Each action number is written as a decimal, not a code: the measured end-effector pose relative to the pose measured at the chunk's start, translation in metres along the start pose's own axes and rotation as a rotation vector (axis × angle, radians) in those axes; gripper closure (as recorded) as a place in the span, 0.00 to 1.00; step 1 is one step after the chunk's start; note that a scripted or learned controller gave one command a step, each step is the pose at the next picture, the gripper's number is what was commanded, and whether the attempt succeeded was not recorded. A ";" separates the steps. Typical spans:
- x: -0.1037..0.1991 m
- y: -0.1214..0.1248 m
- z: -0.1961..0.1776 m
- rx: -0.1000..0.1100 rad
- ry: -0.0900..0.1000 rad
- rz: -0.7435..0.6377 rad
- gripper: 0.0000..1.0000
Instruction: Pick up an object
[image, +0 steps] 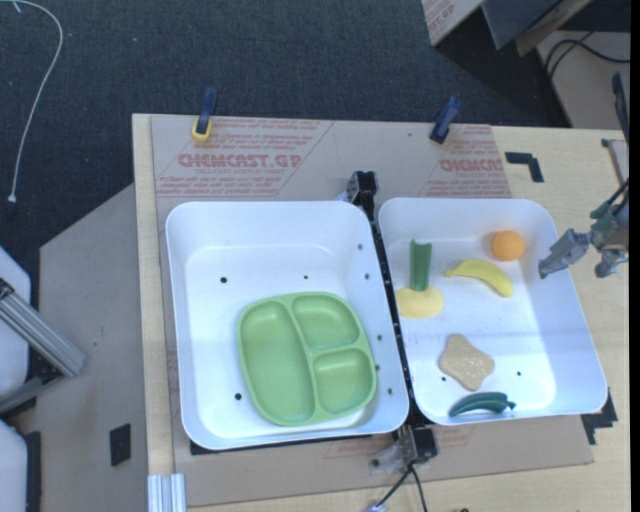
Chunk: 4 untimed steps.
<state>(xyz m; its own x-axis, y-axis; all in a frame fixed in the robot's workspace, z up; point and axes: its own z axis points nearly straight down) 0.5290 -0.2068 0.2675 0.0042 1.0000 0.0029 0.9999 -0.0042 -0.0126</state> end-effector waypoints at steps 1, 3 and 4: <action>0.001 0.002 -0.007 -0.012 -0.004 -0.004 0.00; 0.007 0.000 0.078 -0.010 -0.002 -0.004 0.00; 0.006 0.005 0.140 -0.007 -0.001 -0.004 0.00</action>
<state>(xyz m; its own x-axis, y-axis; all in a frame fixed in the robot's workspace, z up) 0.5320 -0.2003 0.1274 0.0002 1.0000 0.0023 1.0000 -0.0002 -0.0059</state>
